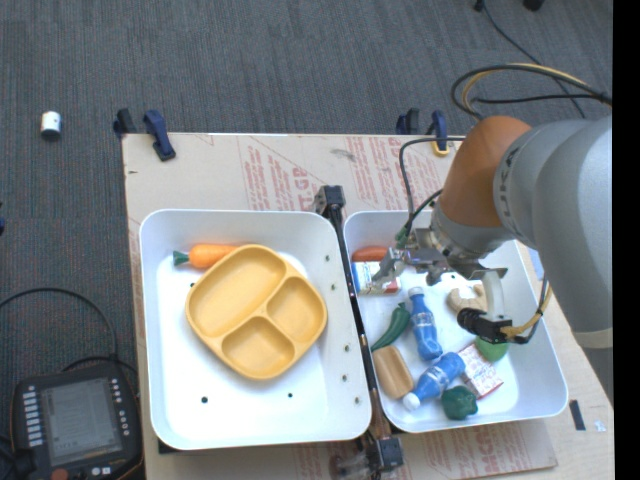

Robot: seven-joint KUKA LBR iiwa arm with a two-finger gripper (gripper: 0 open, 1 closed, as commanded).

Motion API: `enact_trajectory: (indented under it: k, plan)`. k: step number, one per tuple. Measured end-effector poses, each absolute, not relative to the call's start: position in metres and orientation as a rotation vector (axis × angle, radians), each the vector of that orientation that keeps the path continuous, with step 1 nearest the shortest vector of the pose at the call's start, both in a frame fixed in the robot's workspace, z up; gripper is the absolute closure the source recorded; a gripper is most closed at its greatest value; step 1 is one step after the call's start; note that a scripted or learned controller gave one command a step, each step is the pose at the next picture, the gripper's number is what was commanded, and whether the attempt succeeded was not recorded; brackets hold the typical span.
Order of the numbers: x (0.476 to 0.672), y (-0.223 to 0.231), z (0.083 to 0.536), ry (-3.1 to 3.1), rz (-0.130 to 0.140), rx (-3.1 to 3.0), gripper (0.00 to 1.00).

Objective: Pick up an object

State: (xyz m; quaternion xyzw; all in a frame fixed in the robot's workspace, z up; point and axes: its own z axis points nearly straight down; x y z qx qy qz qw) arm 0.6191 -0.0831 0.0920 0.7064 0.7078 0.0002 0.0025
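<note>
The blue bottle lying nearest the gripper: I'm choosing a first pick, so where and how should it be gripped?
Grip the blue bottle across its middle, coming straight down, fingers closing across its narrow width. It lies flat, its long axis running up and down the right bin, so the body is the broadest hold. The green pepper lies close on its left, leaving little finger room.

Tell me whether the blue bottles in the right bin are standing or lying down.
Lying down. Both blue bottles rest on their sides on the floor of the right bin, full length visible from above, white caps pointing sideways.
</note>
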Motion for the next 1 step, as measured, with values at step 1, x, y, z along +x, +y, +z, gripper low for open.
enact_trajectory:
  k: [1]
  plan:
    - [0.6208, -0.0806, 0.1022, 2.224, 0.011, 2.216, 1.00]
